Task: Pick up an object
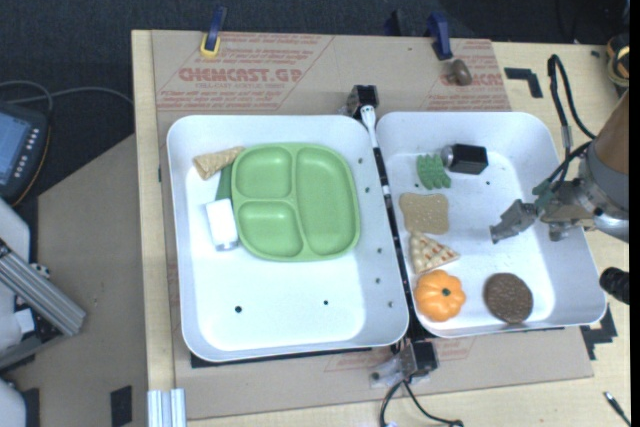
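Observation:
My gripper (520, 211) hangs over the right bin (535, 140), right of its middle, open with nothing between its fingers. Around it in that bin lie a tan bread slice (425, 211), a pizza wedge (431, 253), an orange pumpkin (440, 295), a brown round cookie (508, 296), a green ridged piece (432, 171) and a small black block (466, 157). The cookie is just below the gripper and the bread slice is to its left. None of them touches the gripper.
The left bin (280, 325) holds a green divided plate (296, 200), a tan triangular chip (216, 161) and a white cylinder (221, 223). The arm enters from the right edge, with cables (560, 105) above it. A ridge (385, 205) separates the bins.

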Action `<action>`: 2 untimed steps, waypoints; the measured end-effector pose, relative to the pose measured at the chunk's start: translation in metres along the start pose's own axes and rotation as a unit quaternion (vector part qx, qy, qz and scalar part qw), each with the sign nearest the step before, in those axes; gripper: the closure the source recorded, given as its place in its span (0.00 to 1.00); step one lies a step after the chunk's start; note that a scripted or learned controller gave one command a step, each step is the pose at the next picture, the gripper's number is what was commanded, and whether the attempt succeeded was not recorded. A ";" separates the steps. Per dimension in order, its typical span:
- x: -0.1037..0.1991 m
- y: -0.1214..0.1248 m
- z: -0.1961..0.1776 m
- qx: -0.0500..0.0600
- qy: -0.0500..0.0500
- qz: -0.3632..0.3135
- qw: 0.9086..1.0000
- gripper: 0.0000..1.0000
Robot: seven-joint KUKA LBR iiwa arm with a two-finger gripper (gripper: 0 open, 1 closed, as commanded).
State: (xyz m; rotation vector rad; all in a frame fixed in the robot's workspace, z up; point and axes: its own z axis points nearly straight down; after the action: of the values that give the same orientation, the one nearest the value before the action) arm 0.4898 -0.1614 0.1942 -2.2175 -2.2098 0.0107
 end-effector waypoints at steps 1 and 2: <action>0.000 0.003 -0.006 -0.006 -0.001 -0.002 1.000 0.00; 0.010 0.007 0.046 -0.003 0.000 -0.002 1.000 0.00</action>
State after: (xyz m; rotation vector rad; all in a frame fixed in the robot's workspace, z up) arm 0.4959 -0.1508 0.1479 -2.2157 -2.2170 0.0040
